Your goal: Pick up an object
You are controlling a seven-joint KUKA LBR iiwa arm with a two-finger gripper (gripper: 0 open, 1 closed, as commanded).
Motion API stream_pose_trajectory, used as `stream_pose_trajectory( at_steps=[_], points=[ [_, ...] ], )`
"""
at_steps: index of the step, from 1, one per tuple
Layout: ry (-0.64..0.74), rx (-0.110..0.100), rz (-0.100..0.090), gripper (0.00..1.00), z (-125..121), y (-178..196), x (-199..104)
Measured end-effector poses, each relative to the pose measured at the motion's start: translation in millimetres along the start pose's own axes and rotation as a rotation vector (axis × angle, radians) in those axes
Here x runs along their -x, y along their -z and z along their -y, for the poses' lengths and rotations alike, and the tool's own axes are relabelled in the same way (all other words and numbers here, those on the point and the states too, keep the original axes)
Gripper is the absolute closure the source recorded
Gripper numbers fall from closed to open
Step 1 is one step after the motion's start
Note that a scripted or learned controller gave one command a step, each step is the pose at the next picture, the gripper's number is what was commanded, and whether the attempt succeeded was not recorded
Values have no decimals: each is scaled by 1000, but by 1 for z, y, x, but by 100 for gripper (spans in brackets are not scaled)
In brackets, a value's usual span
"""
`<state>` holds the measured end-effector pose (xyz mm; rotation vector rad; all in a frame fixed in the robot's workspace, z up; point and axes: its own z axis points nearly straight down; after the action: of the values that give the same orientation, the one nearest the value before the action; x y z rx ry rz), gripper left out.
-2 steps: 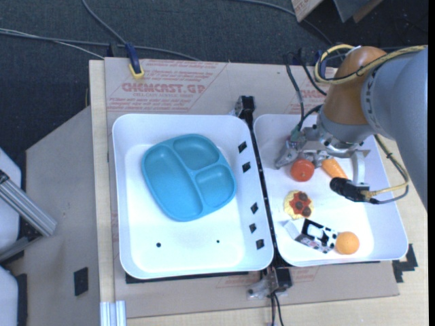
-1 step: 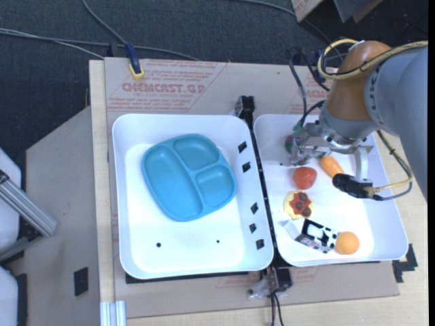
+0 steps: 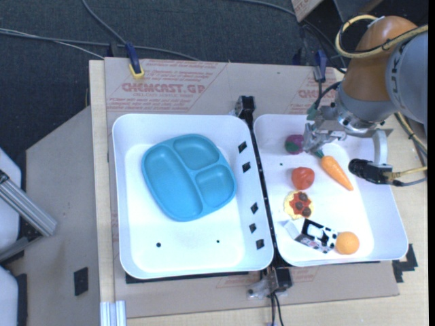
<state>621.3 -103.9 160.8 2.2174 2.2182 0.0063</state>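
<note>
The right bin (image 3: 387, 212) holds a purple round item (image 3: 294, 143), an orange carrot (image 3: 336, 170), a red tomato-like item (image 3: 303, 177), a small pizza slice (image 3: 298, 204), a black-and-white block (image 3: 316, 235) and an orange ball (image 3: 347, 242). My gripper (image 3: 317, 142) hangs low over the bin's far end, just right of the purple item and above the carrot's thick end. Nothing shows between its tips.
The left bin (image 3: 129, 182) holds a blue divided plate (image 3: 189, 176). Black clips line the divider (image 3: 253, 182) between the bins. Cables trail over the dark floor at the back. The grey arm with its orange band (image 3: 377, 53) reaches in from the upper right.
</note>
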Motion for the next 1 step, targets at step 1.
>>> stream_pose_trajectory(
  at_steps=[1],
  points=[
    [1,-1,0,100,-2,46,0]
  ],
)
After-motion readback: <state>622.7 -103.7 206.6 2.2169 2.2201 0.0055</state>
